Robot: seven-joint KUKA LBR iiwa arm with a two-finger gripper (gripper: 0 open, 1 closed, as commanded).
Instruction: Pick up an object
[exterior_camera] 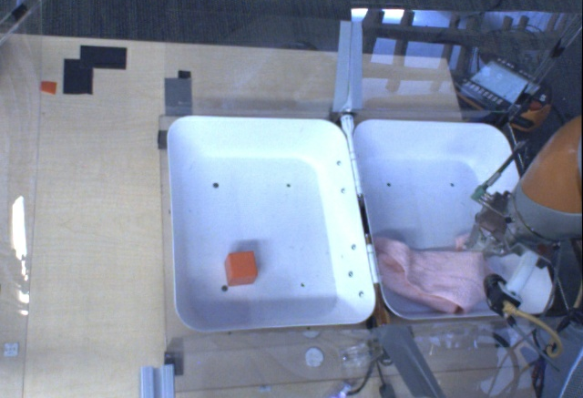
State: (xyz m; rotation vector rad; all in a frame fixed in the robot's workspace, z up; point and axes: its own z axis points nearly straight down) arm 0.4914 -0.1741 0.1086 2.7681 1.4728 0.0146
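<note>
A small orange cube [241, 268] lies in the left bin [191, 205], towards its front left. A crumpled pink cloth [426, 274] lies along the front wall of the right bin [428, 159]. My gripper [481, 239] is low in the right bin, at the cloth's right end and touching or just above it. The arm's grey wrist and orange band [556, 178] rise over it at the right edge and hide the cloth's far right part.
A metal divider [347, 77] runs between the bins at the back. Black and orange markers [86, 68] sit on the wooden bench at the far left. Cables and a white connector [528, 287] hang by the right bin's front right corner.
</note>
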